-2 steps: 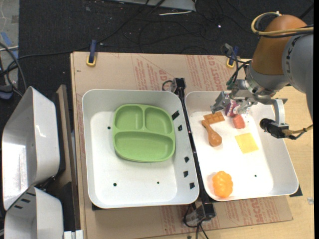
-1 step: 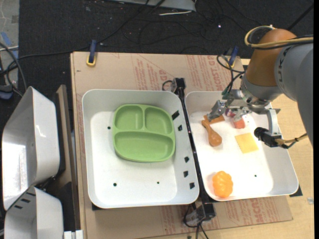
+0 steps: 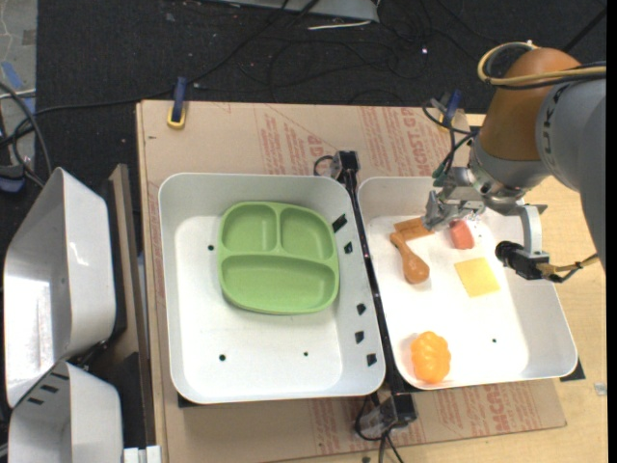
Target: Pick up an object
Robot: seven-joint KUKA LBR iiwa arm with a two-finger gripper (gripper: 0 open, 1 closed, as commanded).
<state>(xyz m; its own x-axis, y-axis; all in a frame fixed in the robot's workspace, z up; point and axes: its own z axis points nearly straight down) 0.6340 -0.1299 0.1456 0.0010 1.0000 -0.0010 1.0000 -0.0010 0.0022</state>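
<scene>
My gripper [image 3: 447,208] hangs over the back of the right bin [image 3: 540,340], just above the upper end of a brown drumstick-shaped piece [image 3: 411,256]. A small red block [image 3: 463,236] lies right beside the gripper, to its lower right. A flat yellow square [image 3: 477,278] lies a little nearer the front. An orange fruit-like piece [image 3: 431,356] rests near the bin's front edge. Nothing visibly hangs from the gripper.
The left bin [image 3: 193,355] holds a green divided plate [image 3: 280,257]. A black divider with clips [image 3: 362,258] runs between the bins. The arm's grey body and orange band [image 3: 535,104] overhang the right bin's back right. White tubs [image 3: 53,278] stand at the far left.
</scene>
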